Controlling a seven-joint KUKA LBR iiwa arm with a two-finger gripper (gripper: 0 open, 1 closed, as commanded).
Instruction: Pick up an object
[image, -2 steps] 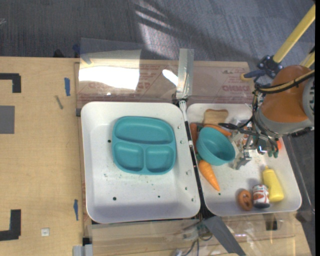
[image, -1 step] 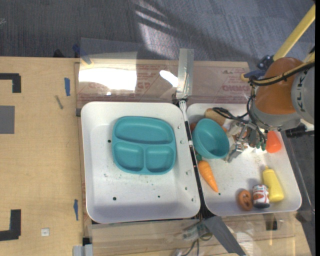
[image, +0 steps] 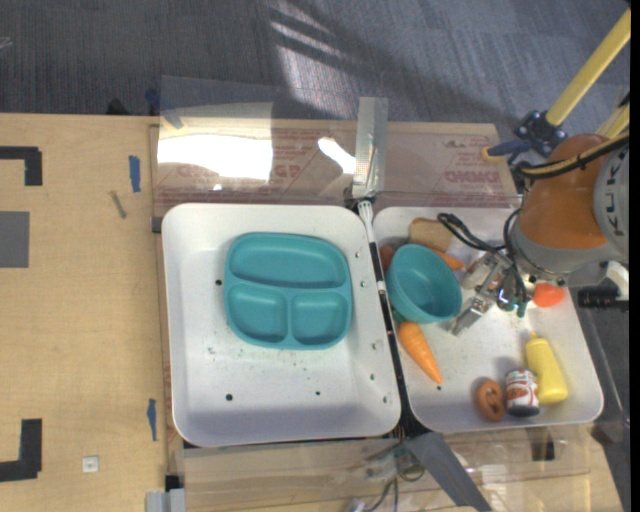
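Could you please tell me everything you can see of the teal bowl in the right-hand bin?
The teal bowl is a small, round, smooth bowl that looks like plastic. It lies tipped, its opening turned toward the camera and somewhat to the right. It sits at the left side of the right bin, close to the divider. A toy carrot lies just below it, and a tan item shows behind its upper rim. The pincer hovers right beside its right rim.
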